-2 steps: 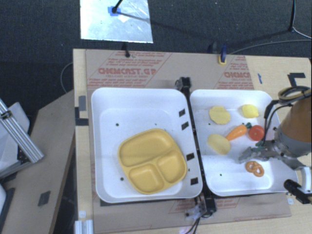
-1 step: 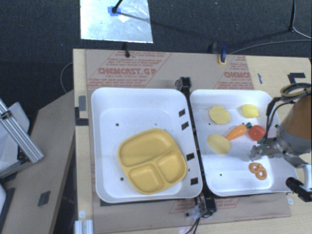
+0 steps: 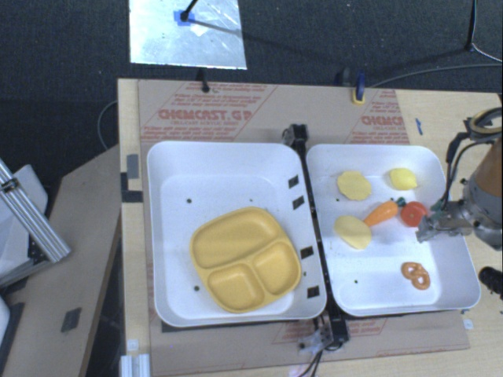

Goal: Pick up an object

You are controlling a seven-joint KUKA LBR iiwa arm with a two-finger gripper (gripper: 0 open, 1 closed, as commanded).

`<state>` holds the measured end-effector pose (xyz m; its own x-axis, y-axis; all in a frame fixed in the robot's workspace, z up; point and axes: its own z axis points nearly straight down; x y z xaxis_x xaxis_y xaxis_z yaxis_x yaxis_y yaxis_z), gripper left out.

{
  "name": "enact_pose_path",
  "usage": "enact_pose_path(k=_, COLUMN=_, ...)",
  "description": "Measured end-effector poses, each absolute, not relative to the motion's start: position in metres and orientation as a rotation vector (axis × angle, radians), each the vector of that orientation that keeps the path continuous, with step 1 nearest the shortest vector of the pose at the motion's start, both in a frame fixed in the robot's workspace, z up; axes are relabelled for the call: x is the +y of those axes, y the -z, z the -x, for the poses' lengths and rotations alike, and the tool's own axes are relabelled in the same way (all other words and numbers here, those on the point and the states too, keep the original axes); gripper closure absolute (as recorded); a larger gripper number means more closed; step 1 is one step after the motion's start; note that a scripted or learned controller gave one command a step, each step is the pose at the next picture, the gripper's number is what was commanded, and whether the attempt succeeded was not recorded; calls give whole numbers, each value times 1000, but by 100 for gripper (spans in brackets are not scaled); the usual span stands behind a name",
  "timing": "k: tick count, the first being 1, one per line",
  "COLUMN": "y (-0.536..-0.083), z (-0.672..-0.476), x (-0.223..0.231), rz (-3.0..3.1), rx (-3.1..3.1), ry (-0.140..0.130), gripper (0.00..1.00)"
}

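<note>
Grey pincer (image 3: 431, 228) low at right bin (image 3: 452, 289) edge, beside red tomato (image 3: 413, 213). Jaw state impossible to tell.

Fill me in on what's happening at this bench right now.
A robot arm reaches in from the right, its gripper low over the right bin, beside a tomato and a carrot. Nothing shows between its fingers. Also in that bin: three pale yellow pieces and a pretzel. The left bin holds a yellow divided tray.
</note>
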<state>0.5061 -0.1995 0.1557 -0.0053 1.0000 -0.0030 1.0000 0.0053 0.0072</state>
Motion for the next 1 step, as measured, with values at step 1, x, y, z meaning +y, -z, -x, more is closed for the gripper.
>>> enact_pose_path(k=1, y=-210, z=-508, x=-200, rz=-2211, rx=2222, ry=-5, gripper=100)
